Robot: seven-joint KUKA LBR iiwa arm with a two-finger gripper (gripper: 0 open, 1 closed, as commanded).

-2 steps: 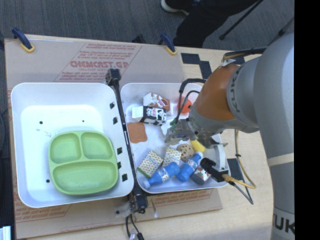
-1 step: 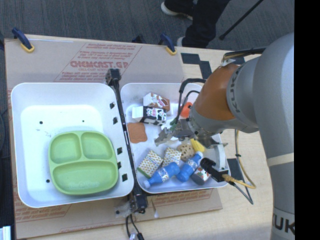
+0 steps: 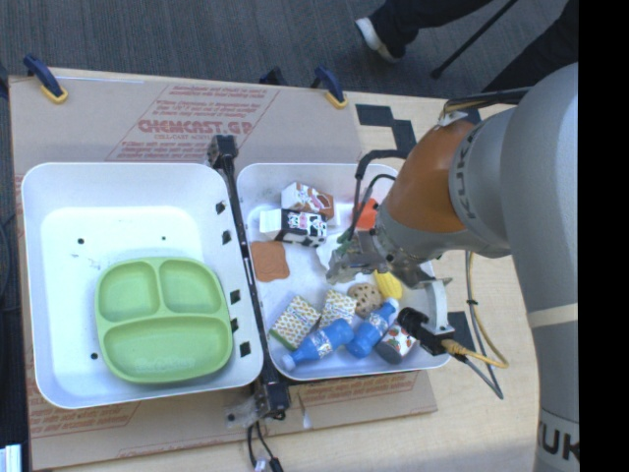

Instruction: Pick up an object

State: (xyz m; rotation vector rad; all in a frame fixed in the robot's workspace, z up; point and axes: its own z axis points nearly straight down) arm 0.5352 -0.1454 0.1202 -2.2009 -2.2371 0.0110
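Note:
The right bin (image 3: 257,180) holds several small items. Among them are a brown square pad (image 3: 268,261), a black-and-white carton (image 3: 306,226), a white-and-brown carton (image 3: 309,201), two patterned boxes (image 3: 295,321), two blue bottles (image 3: 322,342) and a round cookie (image 3: 365,293). My gripper (image 3: 344,262) is low over the middle of this bin, just right of the brown pad and above the cookie. The wrist with its orange band (image 3: 432,190) hides much of it. I see nothing clearly held.
The left bin (image 3: 59,195) holds a green divided plate (image 3: 162,318). A yellow piece (image 3: 388,285) and a dark packet (image 3: 398,344) lie by the right bin's near right corner. Black clips (image 3: 223,148) join the bins. Cables (image 3: 477,347) trail off the right side.

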